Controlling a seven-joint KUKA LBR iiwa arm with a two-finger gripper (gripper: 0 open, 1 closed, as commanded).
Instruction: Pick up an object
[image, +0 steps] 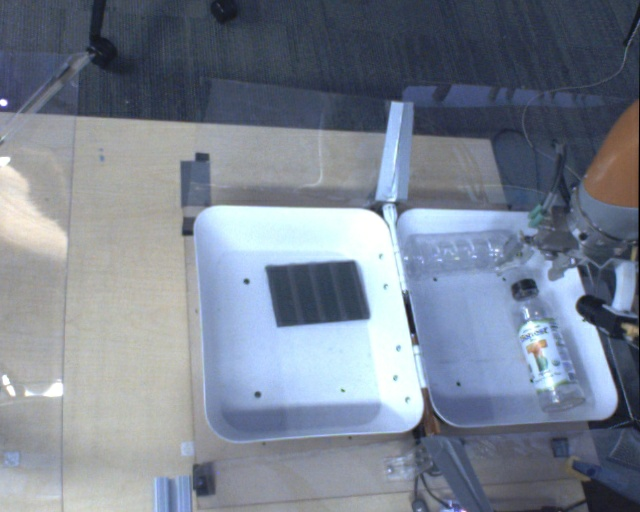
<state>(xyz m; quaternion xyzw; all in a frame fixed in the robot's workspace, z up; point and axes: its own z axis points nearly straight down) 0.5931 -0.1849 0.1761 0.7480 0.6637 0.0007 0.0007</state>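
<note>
A clear plastic bottle (543, 356) with a black cap and an orange-and-green label lies along the right side of the right bin (470, 400), cap toward the back. A clear, bumpy plastic piece (455, 250) rests against that bin's back wall. A dark ribbed rectangular pad (317, 293) lies flat in the left bin (300, 410). My gripper (557, 258) hangs over the back right corner of the right bin, just behind the bottle's cap and to the right of the clear piece. Nothing shows between its fingers.
A metal divider post (394, 150) rises behind the seam between the two bins. The wooden bench (110, 300) stretches out to the left. Cables and brackets (440, 475) sit at the front edge below the right bin.
</note>
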